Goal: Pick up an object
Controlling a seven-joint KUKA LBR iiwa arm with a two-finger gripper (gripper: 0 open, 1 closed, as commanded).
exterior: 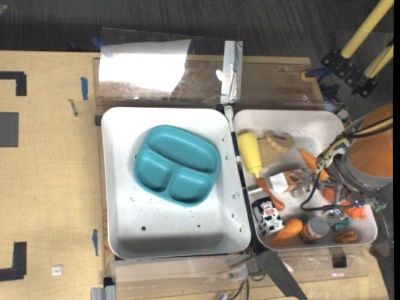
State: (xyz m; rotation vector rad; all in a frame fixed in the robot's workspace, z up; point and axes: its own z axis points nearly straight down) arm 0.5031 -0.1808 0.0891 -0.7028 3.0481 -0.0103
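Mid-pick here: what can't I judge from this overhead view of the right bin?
- Gripper: finger state lost among cables and clutter.
- Arm: cut off by the right edge.
- Small items under the wrist in the right bin: partly covered, too small to identify.

A teal divided plate (177,164) lies in the left bin (119,230). To its right, the right bin (325,119) is crowded: a yellow bottle (249,152) nearest the plate, a cow-patterned toy (267,215) and an orange carrot (287,230) lower down. The grey arm (369,161) hangs over that bin's right side, its end effector (312,183) among the clutter.
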